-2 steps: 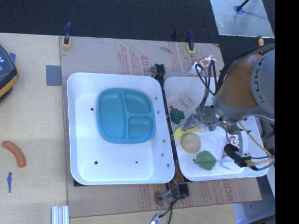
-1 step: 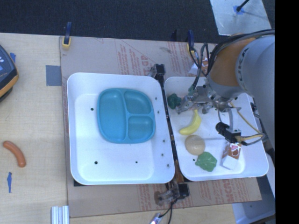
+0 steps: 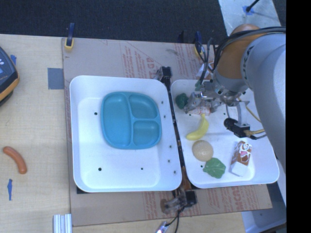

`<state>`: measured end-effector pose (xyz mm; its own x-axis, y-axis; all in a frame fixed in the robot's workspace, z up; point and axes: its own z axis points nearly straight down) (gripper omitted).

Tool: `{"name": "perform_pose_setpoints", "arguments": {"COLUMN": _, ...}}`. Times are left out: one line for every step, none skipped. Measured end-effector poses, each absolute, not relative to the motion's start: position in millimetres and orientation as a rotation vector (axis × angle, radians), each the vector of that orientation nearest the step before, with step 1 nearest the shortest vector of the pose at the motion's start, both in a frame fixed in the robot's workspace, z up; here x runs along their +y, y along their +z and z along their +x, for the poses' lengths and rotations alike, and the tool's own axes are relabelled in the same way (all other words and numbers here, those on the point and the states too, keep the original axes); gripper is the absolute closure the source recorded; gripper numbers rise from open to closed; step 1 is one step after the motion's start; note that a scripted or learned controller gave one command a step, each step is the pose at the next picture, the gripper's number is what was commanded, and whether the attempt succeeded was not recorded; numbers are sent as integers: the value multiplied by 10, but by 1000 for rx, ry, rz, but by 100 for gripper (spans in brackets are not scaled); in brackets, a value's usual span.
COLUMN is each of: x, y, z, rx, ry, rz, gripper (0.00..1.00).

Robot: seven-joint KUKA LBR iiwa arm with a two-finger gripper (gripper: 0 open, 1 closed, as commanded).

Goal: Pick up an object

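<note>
My gripper hangs low over the back of the right bin, just above the upper end of a yellow banana. A dark green round item lies just left of the gripper. In front of the banana sit a beige ball and a green leafy piece. A small red-and-white carton lies at the bin's right side. The wrist hides the fingertips.
The left bin holds a blue divided plate. A sausage lies on the bench at far left, and a dark device sits at the left edge. The grey arm covers the right bin's back right.
</note>
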<state>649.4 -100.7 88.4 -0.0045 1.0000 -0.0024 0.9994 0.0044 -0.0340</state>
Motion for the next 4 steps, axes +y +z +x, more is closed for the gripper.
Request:
{"name": "perform_pose_setpoints", "arguments": {"x": -1011, "y": 986, "z": 6494, "rx": -2214, "ry": 43, "rz": -2195, "gripper": 100}}
{"name": "perform_pose_setpoints", "arguments": {"x": -176, "y": 1931, "z": 6220, "rx": -2227, "ry": 1, "rz": -2213, "gripper": 100}}
{"name": "perform_pose_setpoints", "arguments": {"x": -809, "y": 1919, "z": 6299, "rx": -2223, "ry": 3, "rz": -2219, "gripper": 100}}
{"name": "perform_pose_setpoints", "arguments": {"x": -803, "y": 1919, "z": 6300, "rx": -2223, "ry": 2, "rz": -2218, "gripper": 0}}
